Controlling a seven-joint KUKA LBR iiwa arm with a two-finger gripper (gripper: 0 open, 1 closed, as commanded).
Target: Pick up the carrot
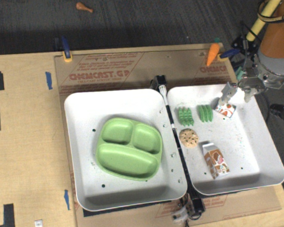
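The carrot [213, 53] is small and orange with a green top. It lies on the brown cardboard behind the right bin [261, 140], outside it, near the bin's far right corner. My gripper [238, 93] hangs over the far right part of the right bin, in front of the carrot and slightly to its right, not touching it. Its fingers stand apart, open, with nothing between them. The left fingertip [226, 95] is just above a small red-and-white packet [226, 111].
The right bin also holds two green ribbed pieces [185, 116] [205, 113], a cookie [188, 138] and a snack packet [215, 161]. A green divided plate [129, 147] lies in the left bin [80, 140]. A small orange item [83, 7] lies on the dark floor behind.
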